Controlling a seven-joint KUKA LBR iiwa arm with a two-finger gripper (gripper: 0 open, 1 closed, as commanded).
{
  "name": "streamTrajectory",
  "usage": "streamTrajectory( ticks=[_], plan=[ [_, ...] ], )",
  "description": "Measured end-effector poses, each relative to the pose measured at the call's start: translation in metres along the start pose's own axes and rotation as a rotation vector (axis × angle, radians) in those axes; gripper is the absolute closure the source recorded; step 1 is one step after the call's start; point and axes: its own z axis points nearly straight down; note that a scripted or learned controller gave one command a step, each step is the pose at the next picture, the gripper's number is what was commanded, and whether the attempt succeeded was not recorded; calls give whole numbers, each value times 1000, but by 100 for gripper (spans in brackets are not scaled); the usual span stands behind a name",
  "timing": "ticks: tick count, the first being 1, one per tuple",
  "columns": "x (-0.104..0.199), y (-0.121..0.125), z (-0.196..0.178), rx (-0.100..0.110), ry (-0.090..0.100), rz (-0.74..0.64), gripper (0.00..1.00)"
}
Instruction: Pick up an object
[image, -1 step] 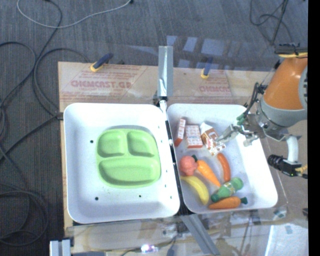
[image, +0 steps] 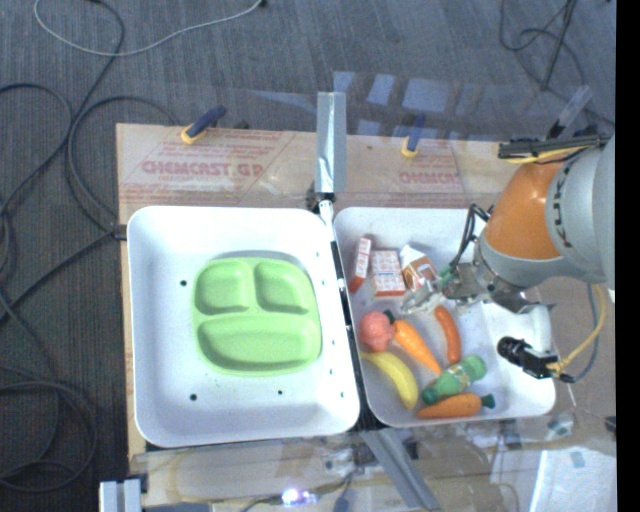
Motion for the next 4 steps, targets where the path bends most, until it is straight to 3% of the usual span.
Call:
streamTrajectory(
  ticks=[1, 2, 3, 4],
  plan=[
    [-1, 0, -7, 3, -1, 3, 100],
    [47, 42, -121, 5, 1, -161, 100],
    [51, 14, -111, 6, -1, -134, 100],
    [51, 14, -111, 6, -1, -133, 0]
  ],
)
